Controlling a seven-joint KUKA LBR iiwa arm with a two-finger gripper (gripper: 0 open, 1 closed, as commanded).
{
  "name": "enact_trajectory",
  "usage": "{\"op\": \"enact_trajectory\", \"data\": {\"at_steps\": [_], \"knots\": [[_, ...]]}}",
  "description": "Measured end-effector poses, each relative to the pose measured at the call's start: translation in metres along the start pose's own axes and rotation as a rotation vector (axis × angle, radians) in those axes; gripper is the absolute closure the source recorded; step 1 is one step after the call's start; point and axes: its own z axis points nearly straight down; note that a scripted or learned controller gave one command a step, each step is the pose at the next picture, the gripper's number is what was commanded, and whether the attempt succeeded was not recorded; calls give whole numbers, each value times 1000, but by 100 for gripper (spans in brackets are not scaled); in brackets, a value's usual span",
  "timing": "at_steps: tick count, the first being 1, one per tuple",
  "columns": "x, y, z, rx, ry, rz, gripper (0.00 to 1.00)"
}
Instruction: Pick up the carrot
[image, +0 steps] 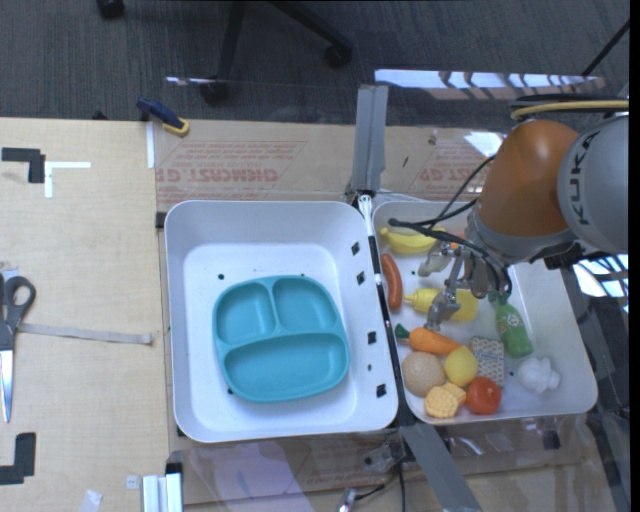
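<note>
While the arm marked "KUK" reaches from the right, its gripper (447, 297) hangs open and empty just beyond the carrot (434, 341).

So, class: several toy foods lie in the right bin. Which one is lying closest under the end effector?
The carrot, orange with a green stub, just below the end effector. The banana and tomato lie farther away.

The bench (80, 240) looks like pale wood, matt, with brown cardboard (250, 165) beyond it. Both white bins (185, 330) and the teal divided plate (282, 338) read as smooth plastic — faintly glossy. The carrot (433, 342) looks smooth (plastic, seemingly); the gripper (445, 300) shows bare metal.
</note>
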Motion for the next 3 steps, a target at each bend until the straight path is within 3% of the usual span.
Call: {"op": "enact_trajectory", "data": {"at_steps": [1, 2, 3], "knots": [[86, -23, 1, 0, 3, 31, 0], [109, -15, -4, 3, -19, 109, 0], [32, -66, -33, 1, 5, 238, 0]]}}
